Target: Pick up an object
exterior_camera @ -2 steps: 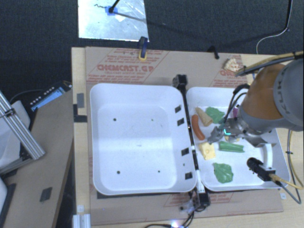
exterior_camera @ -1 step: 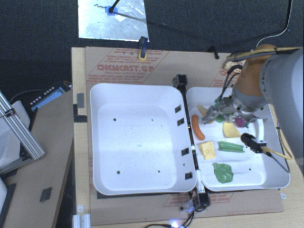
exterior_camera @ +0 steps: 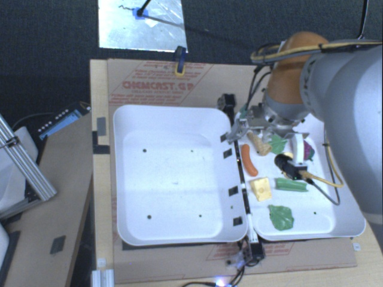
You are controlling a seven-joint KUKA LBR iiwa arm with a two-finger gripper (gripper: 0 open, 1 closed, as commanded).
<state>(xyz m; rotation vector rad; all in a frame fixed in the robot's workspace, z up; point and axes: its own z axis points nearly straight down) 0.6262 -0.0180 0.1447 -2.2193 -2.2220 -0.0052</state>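
The right bin [exterior_camera: 344, 220] holds several small items. An orange carrot-like piece [exterior_camera: 249, 160] lies by its left wall, with a yellow cheese block [exterior_camera: 261, 188] below it. A lumpy green item [exterior_camera: 280, 216] sits near the front. A green pod [exterior_camera: 291, 185] lies in the middle, and a purple piece [exterior_camera: 308, 151] sits to the right. My gripper [exterior_camera: 261, 130] is low over the back of this bin, right above a tan piece [exterior_camera: 259, 143] and a green leafy piece [exterior_camera: 278, 143]. The arm's body hides its tips.
The left bin [exterior_camera: 173, 115] stands beside the right one, with black clips [exterior_camera: 233, 191] along the shared wall. A black part with a yellow cable [exterior_camera: 317, 177] hangs from the wrist over the right bin. A foil sheet [exterior_camera: 140, 17] lies behind the bench.
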